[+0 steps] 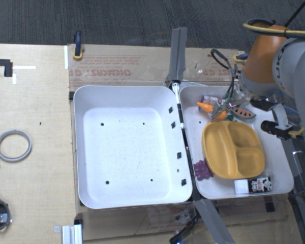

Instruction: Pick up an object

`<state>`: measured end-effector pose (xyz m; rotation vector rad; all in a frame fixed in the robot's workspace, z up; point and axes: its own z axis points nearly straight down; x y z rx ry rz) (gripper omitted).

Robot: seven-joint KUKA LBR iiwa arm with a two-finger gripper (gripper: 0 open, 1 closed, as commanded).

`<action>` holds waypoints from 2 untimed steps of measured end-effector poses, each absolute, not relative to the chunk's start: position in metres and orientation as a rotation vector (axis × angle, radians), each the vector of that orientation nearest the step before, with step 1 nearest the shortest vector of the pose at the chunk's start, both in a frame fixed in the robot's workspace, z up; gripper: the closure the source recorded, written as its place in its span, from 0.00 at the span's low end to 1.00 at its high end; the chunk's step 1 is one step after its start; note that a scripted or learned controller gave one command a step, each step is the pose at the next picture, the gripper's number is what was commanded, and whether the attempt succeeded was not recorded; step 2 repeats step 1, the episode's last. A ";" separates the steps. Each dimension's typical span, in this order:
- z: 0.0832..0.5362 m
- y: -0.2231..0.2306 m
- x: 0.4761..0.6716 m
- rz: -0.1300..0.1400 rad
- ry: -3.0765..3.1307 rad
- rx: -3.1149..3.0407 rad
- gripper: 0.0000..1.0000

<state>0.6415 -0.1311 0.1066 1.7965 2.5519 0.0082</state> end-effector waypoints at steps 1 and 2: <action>0.192 -0.057 0.641 -0.002 2.479 1.928 1.00; 0.192 -0.057 0.641 -0.002 2.479 1.928 1.00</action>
